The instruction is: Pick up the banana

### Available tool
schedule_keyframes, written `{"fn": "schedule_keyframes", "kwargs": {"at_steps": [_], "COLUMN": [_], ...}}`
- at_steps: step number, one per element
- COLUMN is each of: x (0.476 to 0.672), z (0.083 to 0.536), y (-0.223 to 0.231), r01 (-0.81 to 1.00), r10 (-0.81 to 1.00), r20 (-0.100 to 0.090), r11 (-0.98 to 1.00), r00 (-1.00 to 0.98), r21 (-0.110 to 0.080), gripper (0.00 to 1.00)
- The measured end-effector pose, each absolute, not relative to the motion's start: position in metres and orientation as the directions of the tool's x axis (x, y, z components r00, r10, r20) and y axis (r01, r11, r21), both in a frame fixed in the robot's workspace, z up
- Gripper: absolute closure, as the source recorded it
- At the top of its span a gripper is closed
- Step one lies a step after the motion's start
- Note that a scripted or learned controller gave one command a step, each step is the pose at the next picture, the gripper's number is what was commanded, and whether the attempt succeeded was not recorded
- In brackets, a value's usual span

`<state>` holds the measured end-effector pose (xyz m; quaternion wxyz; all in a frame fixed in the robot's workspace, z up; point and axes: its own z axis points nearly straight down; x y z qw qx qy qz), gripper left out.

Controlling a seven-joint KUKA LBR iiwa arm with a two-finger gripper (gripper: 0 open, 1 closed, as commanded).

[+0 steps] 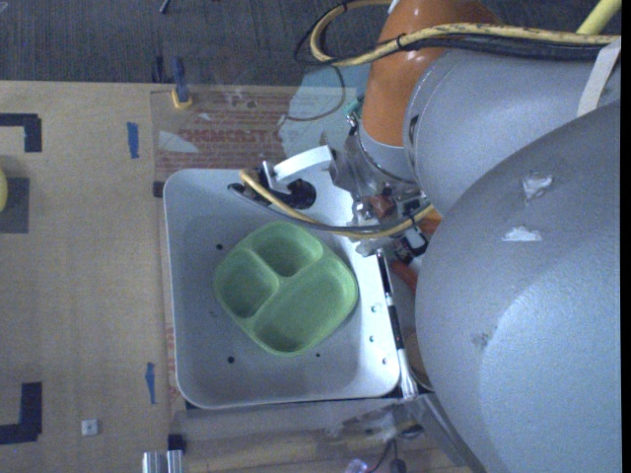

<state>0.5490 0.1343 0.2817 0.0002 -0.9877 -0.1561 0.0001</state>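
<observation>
Hanging upper right of the tray point(286, 289), the pincer point(392, 227) is hiding its state; banana probably lying under the arm point(523, 264).

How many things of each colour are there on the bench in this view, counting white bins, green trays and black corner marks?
White bin: 1
Green divided tray: 1
Black corner marks: 2
Total: 4
</observation>
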Motion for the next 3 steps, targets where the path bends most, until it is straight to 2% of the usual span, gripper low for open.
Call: {"fn": "schedule_keyframes", "kwargs": {"at_steps": [1, 2, 3], "x": [0.510, 0.521, 0.578], "z": [0.290, 0.345, 0.290], "y": [0.214, 0.225, 0.225], "r01": [0.417, 0.583, 0.640], "r10": [0.417, 0.583, 0.640], "r20": [0.000, -0.002, -0.005], "r11": [-0.909, -0.812, -0.768], "r00": [0.909, 0.812, 0.768], "r21": [-0.001, 0.000, -0.003], "gripper": [1.00, 1.00, 1.00]}}
